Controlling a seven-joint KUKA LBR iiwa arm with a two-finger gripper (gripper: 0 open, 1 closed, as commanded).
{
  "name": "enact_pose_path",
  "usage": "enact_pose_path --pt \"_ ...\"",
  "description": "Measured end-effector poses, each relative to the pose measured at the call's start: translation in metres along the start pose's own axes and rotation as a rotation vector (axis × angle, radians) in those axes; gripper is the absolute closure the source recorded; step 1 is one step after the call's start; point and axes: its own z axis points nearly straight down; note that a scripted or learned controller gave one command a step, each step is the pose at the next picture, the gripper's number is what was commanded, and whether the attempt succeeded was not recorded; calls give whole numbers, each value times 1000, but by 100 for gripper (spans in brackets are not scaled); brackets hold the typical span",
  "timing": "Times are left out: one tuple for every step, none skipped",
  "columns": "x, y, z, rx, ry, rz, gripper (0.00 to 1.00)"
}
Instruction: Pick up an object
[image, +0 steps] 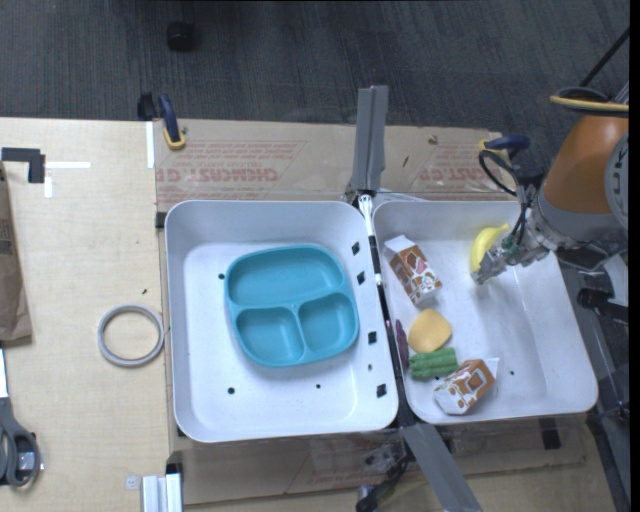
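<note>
Seemingly the nearest candidate is the yellow banana (487, 243), lying near the far wall of the right bin (560, 385), with the pincer (492, 266) down right beside or on its lower end. Whether the pincer is wide, narrow or closed on anything I cannot tell, because its tip is small, dark and blurs into the banana. The banana looks like a light toy with a smooth, curved, probably slippery skin, so I judge a hold across its middle, square to the curve, safest; a pinch at the tapering end could let it squirt out. Nearer the dividing wall lie a small house-printed carton (414, 272), a yellow rounded piece (430, 329), a green piece (432, 364) touching it, and a second carton (466, 386); these look light too, the cartons stiffer and flat-sided. The left bin (190, 330) holds a blue divided tray (291, 305). The arm's upper part is cut off at the right.
</note>
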Motion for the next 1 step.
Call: enact_pose_path --pt "35 27 -117 0 0 175 100"
